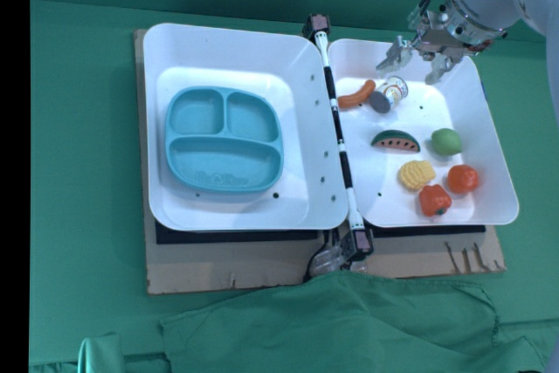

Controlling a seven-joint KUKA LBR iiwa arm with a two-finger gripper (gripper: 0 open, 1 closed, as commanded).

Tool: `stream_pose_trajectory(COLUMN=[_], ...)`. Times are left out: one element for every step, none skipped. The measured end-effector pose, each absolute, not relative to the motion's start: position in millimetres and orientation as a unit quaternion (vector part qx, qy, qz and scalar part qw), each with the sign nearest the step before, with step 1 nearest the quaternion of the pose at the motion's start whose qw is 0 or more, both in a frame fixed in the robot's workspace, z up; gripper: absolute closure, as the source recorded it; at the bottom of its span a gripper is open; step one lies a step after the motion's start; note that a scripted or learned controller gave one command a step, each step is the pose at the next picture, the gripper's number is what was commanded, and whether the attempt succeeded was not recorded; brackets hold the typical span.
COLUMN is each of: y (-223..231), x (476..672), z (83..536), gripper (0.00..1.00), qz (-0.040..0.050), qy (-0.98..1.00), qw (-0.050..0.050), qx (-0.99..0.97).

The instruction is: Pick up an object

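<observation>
My gripper [414,63] hangs open over the far part of the right bin [489,188], its two fingers spread wide with nothing between them. Just below and left of it lie a small tipped can [389,92] and an orange sausage [355,94]. Nearer the front of the same bin sit a watermelon slice [395,141], a green lime [446,141], a yellow corn cob [417,175], an orange tomato [463,179] and a red pepper [434,201].
The left bin [166,48] holds a teal divided plate [224,140]. A black-and-white divider bar [336,127] runs between the bins. Green cloth [341,328] lies bunched in front of the bench.
</observation>
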State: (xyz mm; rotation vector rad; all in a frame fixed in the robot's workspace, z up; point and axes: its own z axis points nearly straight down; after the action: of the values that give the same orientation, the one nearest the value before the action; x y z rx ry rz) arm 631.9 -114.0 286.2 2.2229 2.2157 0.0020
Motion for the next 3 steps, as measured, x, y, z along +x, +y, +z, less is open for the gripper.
stream_pose_trajectory(y=[-114, -120, -122], x=[631.9, 637.5, 639.3], z=[286, 228, 182], gripper=[0.00, 0.00, 0.00], qz=[0.0007, -0.0018, 0.0008], qy=[0.706, 0.706, 0.706], qw=[0.002, 0.000, 0.003], qx=[0.708, 0.709, 0.708])
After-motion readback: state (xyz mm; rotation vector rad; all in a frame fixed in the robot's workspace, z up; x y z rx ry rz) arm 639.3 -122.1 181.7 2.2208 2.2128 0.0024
